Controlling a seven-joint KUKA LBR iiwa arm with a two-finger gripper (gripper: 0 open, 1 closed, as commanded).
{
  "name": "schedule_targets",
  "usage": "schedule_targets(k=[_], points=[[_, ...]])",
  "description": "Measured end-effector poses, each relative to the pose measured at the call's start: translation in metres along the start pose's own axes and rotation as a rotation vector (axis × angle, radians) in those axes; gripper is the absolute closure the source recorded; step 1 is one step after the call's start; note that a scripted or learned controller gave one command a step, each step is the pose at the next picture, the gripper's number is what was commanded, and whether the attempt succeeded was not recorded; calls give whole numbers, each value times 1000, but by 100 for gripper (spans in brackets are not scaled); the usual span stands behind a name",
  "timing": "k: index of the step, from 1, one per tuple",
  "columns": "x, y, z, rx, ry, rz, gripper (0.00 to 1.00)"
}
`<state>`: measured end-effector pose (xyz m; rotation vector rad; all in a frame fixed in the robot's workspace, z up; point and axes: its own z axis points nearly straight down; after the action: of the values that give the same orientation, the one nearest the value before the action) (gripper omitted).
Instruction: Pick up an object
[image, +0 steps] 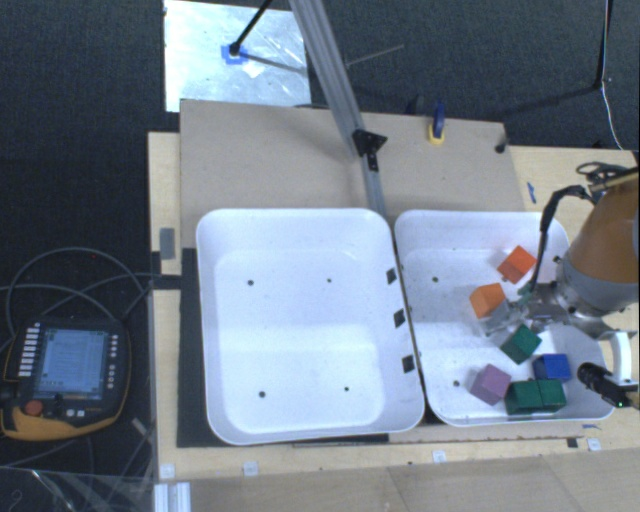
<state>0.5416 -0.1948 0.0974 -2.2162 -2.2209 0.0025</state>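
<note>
Six blocks in right bin (440, 240) | jaws (512, 322) over them | grip state unclear

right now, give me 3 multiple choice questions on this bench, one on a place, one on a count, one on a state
1. Which bin holds the blocks?
A. the bin on the view's left
B. the bin on the view's right
C. both bins

2. How many orange blocks show?
A. one
B. two
C. four

3. How does the purple block sit?
A. on the bin floor, apart from the hand
B. stacked on a green block
C. outside the bins

Key:
1 B: every block lies in the right bin, none in the left bin.
2 B: one orange block sits near the far wall, another orange block just nearer.
3 A: the purple block rests on the floor by the near wall, with the hand farther back, by a green block.
</note>
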Motion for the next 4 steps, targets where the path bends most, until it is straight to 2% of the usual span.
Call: schedule_targets(k=[1,2,3,4], points=[[-1,2,-15,-9,-3,-3,100],[-1,2,-58,-10,-4,-2,100],[-1,6,-123,-14,-5,-3,100],[-1,8,-160,-11,-4,-3,100]])
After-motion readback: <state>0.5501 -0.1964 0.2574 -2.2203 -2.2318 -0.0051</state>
